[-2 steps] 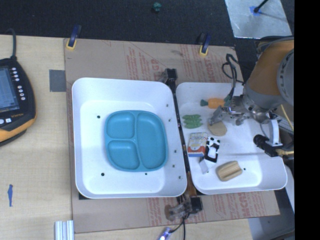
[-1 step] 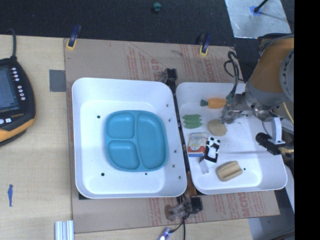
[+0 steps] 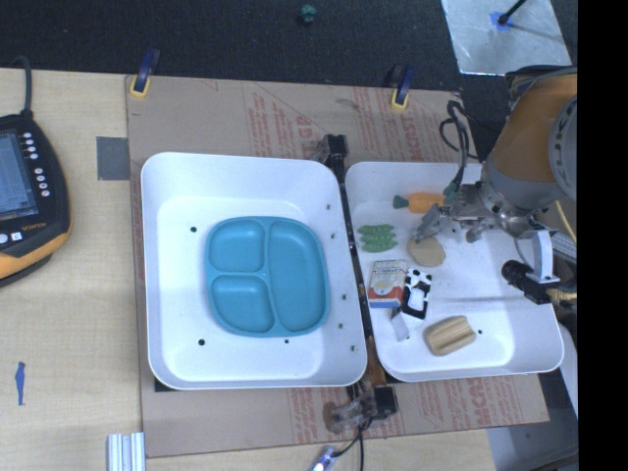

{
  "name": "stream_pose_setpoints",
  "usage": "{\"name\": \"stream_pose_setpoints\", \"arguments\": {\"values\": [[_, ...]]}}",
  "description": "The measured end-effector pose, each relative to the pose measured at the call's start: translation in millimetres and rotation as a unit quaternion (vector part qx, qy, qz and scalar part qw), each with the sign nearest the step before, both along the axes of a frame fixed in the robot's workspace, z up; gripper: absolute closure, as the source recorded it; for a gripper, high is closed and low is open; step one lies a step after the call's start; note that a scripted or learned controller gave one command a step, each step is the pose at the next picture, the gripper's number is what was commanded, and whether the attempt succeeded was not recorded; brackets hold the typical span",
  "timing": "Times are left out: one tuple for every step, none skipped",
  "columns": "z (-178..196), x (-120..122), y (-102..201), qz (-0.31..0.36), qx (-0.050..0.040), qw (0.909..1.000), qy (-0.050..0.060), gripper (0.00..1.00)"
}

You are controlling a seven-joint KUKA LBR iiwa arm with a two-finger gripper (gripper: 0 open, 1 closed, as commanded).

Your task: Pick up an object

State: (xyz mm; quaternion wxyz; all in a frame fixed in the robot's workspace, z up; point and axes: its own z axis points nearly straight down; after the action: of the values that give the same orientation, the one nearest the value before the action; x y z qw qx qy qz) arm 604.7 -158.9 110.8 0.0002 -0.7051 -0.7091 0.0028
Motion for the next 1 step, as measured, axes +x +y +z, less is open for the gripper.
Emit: {"name": "stream_pose_setpoints", "arguments": {"values": [[66.2, 49.7, -18.7, 0.000, 0.0015, 1.0000, -0.002, 0.00]]}}
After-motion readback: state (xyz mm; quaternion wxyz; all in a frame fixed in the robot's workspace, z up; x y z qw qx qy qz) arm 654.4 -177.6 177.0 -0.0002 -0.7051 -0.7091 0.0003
